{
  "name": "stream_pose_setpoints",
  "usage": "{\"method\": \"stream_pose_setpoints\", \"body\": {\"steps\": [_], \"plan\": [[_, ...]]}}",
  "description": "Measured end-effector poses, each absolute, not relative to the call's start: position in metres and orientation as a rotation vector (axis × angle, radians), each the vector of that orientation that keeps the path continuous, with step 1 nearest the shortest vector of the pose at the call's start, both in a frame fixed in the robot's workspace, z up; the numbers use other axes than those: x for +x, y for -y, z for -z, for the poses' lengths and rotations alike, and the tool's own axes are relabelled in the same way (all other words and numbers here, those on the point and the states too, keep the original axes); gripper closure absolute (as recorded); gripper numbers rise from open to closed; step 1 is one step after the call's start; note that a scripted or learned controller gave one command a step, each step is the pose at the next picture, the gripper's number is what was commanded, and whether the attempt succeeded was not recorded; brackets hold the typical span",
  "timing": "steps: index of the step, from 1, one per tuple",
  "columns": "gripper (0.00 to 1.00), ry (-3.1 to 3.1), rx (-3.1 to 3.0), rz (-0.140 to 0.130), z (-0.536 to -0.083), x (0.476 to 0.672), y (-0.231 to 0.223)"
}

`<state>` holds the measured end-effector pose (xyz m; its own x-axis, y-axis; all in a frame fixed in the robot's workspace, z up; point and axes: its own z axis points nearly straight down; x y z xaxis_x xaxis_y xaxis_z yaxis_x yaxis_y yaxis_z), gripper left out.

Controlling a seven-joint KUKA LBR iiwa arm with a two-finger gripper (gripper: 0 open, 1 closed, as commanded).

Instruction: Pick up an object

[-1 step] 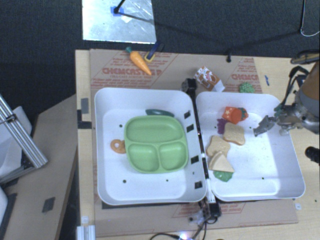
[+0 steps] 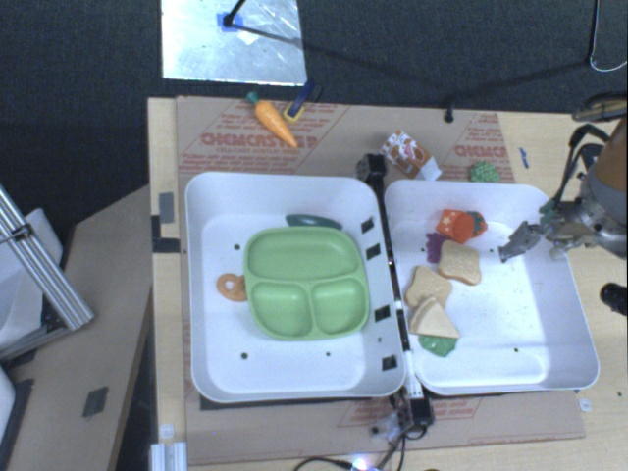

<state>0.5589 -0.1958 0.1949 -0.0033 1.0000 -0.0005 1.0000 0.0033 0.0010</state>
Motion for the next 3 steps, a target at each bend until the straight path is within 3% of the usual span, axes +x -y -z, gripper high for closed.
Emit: {"method": "stream_pose_setpoints", "body": {"steps": [2,3], "plan": [[0.0,-2.226,2.222,0.002,-0.093,0.559,0.187],[0.0,-2.223,2.22,0.0,-0.084,0.56,0.186]]}}
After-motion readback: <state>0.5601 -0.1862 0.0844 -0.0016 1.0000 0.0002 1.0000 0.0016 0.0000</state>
